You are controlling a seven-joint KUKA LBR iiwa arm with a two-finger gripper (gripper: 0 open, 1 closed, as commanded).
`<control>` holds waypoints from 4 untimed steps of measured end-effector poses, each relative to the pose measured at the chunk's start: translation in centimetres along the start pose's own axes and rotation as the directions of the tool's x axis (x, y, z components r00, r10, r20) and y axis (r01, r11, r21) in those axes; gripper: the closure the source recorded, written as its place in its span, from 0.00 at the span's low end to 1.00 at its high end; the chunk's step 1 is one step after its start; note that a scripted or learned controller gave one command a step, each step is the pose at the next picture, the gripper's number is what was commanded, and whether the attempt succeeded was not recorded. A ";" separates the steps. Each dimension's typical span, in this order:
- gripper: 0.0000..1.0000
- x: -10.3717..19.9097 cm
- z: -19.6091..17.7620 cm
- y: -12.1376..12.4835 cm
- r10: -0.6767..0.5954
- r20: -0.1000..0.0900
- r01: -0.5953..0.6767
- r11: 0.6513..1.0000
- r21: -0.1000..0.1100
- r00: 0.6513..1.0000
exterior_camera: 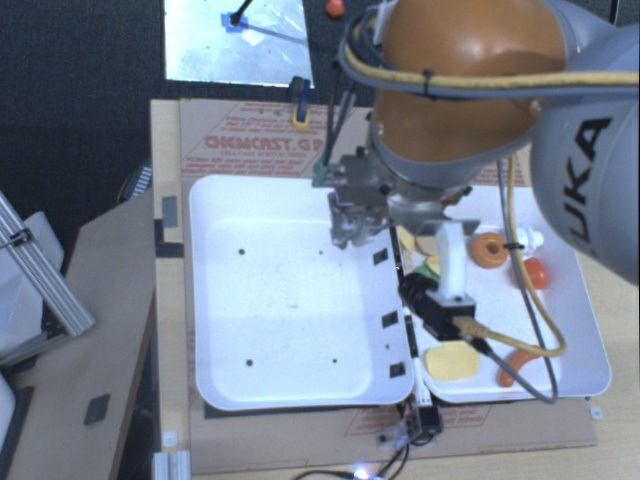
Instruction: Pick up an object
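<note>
Nearest the camera, along the right bin [585, 363]'s front edge, lie a pale yellow piece [452, 363] and a thin orange-red piece [518, 364]. Farther back rest an orange ring [489, 249], a red-orange ball [535, 273] and a bit of green [428, 266] by the divider. The gripper [352, 220] hangs beyond and to the left of all these, over the far right corner of the left bin [215, 298], near the seam between the bins. How it is set cannot be told, since the arm's bulk and cables hide its tip, and nothing visible sits in it. So every candidate lies rightward and nearer the camera from the tool; the green bit and the ring look closest. The yellow piece's long axis runs roughly left to right.
</note>
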State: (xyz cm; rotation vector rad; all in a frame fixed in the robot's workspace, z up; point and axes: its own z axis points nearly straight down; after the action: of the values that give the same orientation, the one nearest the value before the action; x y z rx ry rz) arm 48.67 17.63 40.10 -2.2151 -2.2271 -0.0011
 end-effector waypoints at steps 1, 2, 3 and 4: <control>1.00 6.1 -10.3 0.4 -0.003 -0.005 0.003 1.000 -0.010 1.000; 1.00 5.8 -13.5 0.0 0.001 -0.001 -0.001 1.000 -0.003 1.000; 1.00 5.8 -13.4 0.0 0.000 0.000 0.000 1.000 -0.001 1.000; 1.00 5.8 -13.4 0.0 0.000 0.000 0.000 1.000 -0.001 1.000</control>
State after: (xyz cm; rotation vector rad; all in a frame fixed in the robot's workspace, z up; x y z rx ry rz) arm 48.65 23.39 53.50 -2.2154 -2.2282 -0.0023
